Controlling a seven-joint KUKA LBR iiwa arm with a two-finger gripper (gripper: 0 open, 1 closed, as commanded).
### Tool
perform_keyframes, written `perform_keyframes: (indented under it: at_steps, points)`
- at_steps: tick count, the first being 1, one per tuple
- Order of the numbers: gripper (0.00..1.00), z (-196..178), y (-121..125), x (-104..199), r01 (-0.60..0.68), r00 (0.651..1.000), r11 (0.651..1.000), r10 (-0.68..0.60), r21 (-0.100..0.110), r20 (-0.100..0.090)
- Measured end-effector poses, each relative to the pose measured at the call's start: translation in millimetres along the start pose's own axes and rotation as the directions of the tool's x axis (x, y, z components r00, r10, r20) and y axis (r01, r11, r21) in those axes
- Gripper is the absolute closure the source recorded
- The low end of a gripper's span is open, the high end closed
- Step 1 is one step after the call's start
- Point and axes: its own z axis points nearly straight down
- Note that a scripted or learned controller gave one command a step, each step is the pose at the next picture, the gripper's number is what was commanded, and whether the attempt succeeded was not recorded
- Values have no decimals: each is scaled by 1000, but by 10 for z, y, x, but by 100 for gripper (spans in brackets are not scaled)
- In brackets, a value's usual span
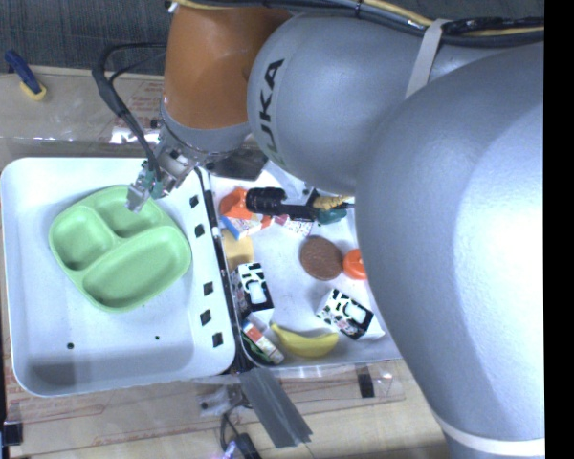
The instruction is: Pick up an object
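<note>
A wooden bench carries two white bins; the left bin [38,352] holds a green divided plate [120,250], directly beneath the gripper [145,189], whose opening cannot be told. Nothing looks lifted yet. Its right-hand bin [383,350] keeps a banana [304,340], a brown disc [320,257]

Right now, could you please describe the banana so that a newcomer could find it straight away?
Start at the right-hand white bin, the one crowded with small items. Go to its near edge, where the banana lies on its side beside a black-and-white printed box. It is the only long, curved yellow thing there.
</note>
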Motion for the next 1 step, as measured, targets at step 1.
perform_keyframes:
  at_steps: [1]
  points:
    - [100,-298,68,808,-156,988,988,156,2,-1]
